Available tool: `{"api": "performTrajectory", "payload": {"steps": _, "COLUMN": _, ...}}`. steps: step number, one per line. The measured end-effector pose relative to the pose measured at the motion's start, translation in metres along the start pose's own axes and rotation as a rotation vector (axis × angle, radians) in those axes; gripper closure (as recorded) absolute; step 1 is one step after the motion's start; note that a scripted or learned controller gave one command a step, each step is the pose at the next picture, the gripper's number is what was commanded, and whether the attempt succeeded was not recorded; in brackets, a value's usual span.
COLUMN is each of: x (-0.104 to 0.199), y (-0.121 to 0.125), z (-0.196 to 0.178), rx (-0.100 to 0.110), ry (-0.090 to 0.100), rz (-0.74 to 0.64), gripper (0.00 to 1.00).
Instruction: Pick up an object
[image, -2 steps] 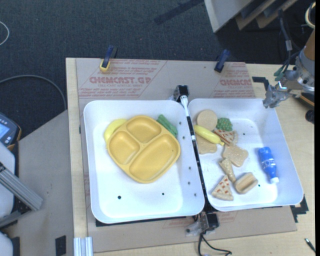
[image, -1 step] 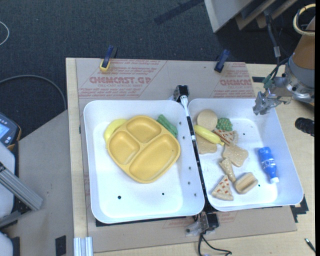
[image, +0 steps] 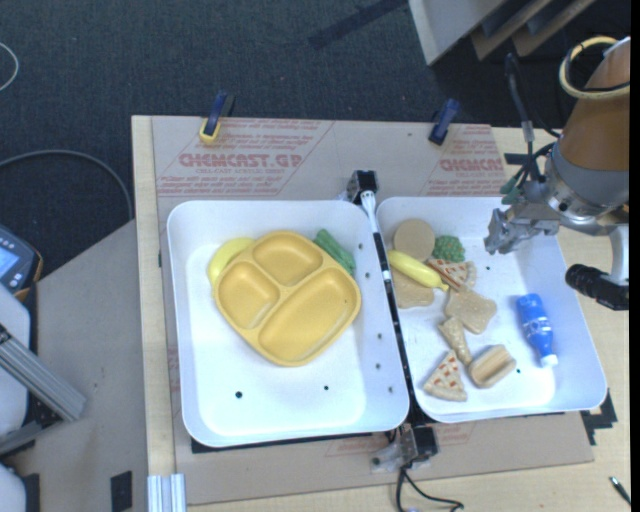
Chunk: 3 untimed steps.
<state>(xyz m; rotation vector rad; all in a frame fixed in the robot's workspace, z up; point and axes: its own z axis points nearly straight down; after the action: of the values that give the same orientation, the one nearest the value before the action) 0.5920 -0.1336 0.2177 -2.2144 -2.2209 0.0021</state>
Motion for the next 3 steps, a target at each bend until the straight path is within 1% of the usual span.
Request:
{"api": "performTrajectory", "payload": {"steps": 1, "x": 0.041, "y": -0.023, "z": 0.0, "rx": 0.0, "ry": 0.0, "rz": -0.001, "gripper": 1.0}}
{"api": "performTrajectory", "payload": {"steps": 2, "x": 0.081, "y": -0.062, "z": -0.013, "rx": 0.0, "ry": 0.0, "rz": -0.001, "gripper": 1.0}}
{"api": "performTrajectory", "payload": {"steps": 3, "x": 0.12, "y": -0.096, "z": -0.017, "rx": 0.0, "ry": 0.0, "rz": 0.0, "gripper": 1.0}}
